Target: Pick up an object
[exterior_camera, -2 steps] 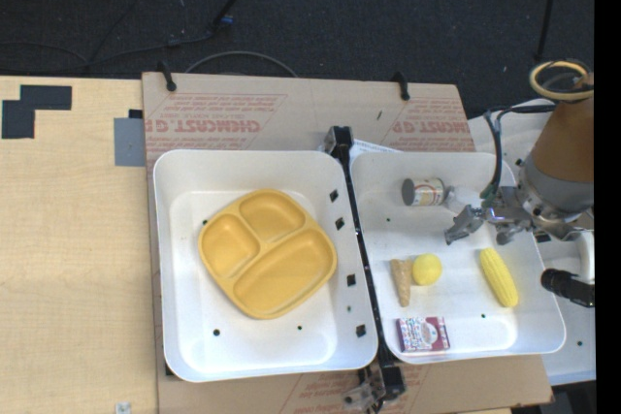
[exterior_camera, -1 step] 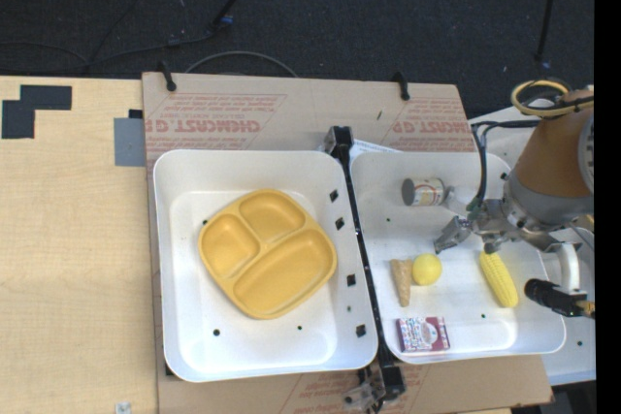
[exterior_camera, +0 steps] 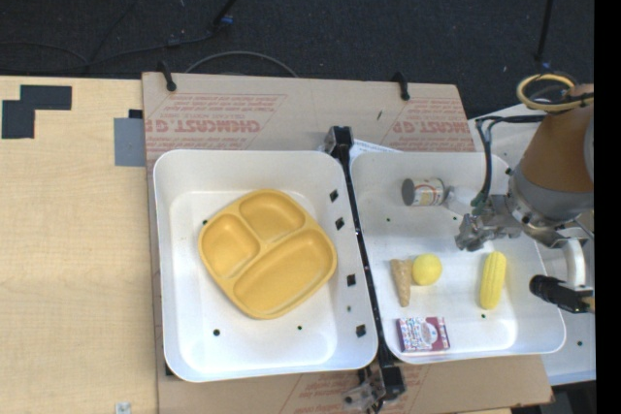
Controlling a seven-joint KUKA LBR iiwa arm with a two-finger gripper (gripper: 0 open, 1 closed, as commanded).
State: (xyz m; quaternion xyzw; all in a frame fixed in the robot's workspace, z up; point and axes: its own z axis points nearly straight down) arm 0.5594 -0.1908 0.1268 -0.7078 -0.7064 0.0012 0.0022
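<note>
Lying nearest the camera in the right bin (exterior_camera: 543,340), a small pink-and-white packet (exterior_camera: 422,334) sits flat by the front wall. Just beyond it, a yellow ball (exterior_camera: 427,270) touches a tan cone-shaped piece (exterior_camera: 402,280) on its left, and a yellow corn cob (exterior_camera: 493,279) lies to their right, apart from both. Farther back, the gripper (exterior_camera: 475,233) hangs over the bin floor above the corn's far end, reaching in from the right on the grey arm with its orange band (exterior_camera: 561,150); nothing shows between its fingers, and whether they are spread or closed I cannot tell. Beyond that, a small can (exterior_camera: 424,192) lies on its side near the rear wall. Across the black divider, the left bin (exterior_camera: 175,208) carries a yellow three-compartment tray (exterior_camera: 268,252), turned at an angle. Cardboard (exterior_camera: 291,116) lies under both bins at the back
</note>
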